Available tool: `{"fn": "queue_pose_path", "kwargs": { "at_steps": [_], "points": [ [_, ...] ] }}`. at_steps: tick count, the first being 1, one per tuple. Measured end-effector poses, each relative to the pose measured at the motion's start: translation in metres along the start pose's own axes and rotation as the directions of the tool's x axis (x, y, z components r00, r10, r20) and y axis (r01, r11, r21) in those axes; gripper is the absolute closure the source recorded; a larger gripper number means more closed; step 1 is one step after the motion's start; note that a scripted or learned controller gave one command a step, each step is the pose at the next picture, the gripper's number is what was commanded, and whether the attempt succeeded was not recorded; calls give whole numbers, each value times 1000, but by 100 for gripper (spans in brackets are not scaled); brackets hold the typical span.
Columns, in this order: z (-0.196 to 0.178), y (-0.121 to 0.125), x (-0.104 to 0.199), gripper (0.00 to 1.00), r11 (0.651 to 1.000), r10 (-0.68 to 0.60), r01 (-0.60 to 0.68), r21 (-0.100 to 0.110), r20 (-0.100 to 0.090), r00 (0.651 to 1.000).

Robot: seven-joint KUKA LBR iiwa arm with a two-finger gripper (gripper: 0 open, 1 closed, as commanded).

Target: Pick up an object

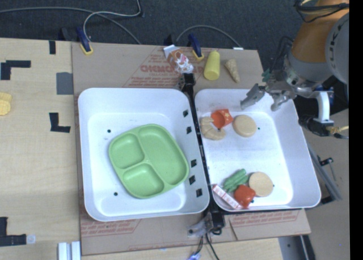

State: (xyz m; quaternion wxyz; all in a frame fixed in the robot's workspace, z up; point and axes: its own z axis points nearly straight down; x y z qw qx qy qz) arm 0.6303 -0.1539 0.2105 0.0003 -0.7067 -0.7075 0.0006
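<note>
My gripper (265, 101) hangs above the far right corner of the right bin (295, 157), open, with nothing between its two grey fingers. Below and left of it lie a round tan piece (245, 125), a red piece (222, 118) and a beige piece (212, 131) close together. Near the bin's front sit a tan disc (261, 183), a green piece (234, 178), a red piece (244, 195) and a red-and-white packet (225, 197).
The left bin (96, 111) holds a green divided plate (147, 160). Behind the bins on the cardboard lie a yellow bottle-like toy (211, 65), a tan cone (232, 70) and a small packet (180, 60). Cables run across the dark floor at the back.
</note>
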Motion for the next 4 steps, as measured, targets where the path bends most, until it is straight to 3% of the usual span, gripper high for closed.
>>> {"fn": "queue_pose_path", "kwargs": {
  "at_steps": [1, 2, 3, 4],
  "points": [
    [54, -10, 39, 0, 1000, -1, 1, 2, -1, 1000],
    [121, 36, 58, 0, 1000, -1, 1, -13, 1, 1000],
    [115, 34, 58, 100, 1000, -2, 2, -3, 2, 1000],
    [25, -27, 102, 100, 1000, -2, 2, -2, -1, 1000]
  ]
}}
